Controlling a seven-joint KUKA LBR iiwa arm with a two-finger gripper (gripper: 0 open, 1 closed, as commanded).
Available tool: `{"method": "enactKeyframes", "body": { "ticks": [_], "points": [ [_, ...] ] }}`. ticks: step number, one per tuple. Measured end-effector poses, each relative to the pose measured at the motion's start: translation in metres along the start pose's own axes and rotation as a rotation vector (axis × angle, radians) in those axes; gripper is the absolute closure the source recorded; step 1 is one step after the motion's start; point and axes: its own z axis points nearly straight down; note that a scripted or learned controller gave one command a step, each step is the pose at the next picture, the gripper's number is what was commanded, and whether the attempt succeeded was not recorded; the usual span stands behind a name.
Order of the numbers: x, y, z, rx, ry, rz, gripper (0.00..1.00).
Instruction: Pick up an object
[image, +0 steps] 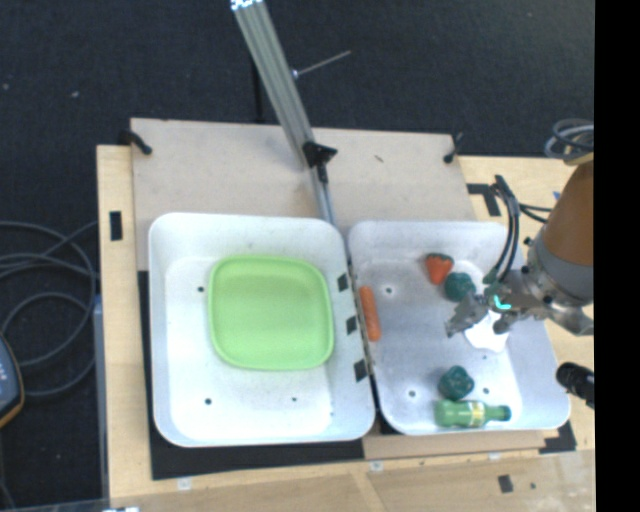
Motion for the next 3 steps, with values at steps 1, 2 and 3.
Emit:
{"method": "enactKeyframes", "body": {
  "ticks": [1,2,3],
  "points": [
    [0.000,0.000,0.000,0.000,0.000,0.000,0.00],
    [0.003,-0.004,0.062,0.006,0.001,0.001,0.00],
    [0.006,-0.006,0.124,0.006,0.001,0.001,0.00]
  ]
}}
